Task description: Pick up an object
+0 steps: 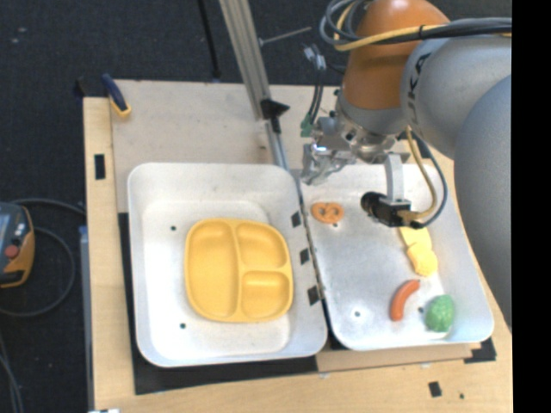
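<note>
there, smooth yellow sectioned tray, pretzel-shaped toy

The arm covers the right bin's one-o'clock corner and runs off the right edge.

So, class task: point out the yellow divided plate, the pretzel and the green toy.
yellow divided plate point(238, 269), camera view, centre ridge.
pretzel point(326, 212), camera view, its middle.
green toy point(439, 313), camera view, its top.
</note>
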Tool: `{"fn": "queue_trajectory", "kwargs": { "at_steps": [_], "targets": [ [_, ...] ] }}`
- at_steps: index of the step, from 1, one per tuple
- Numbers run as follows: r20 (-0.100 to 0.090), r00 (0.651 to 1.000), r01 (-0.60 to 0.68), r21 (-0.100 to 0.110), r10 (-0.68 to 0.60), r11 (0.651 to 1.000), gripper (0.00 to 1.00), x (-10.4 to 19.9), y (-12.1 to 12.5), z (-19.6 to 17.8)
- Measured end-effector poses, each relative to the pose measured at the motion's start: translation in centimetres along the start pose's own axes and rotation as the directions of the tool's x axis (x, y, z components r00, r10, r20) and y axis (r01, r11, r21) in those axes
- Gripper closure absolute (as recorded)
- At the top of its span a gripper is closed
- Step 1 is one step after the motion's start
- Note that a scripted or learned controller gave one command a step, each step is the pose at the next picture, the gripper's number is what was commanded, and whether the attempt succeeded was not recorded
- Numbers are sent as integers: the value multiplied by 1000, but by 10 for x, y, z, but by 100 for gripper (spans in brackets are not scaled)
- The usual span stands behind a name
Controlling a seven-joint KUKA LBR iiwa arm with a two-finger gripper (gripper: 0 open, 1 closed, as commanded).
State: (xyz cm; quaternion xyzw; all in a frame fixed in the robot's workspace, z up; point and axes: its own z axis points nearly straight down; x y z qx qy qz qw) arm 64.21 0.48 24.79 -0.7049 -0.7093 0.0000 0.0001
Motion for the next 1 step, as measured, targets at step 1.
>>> {"fn": "queue_trajectory", "kwargs": {
  "at_steps": [1],
  "targets": [
    [-1, 1000, 1, -2, -1, 1000, 100, 60, 1, 0]
  ]
}}
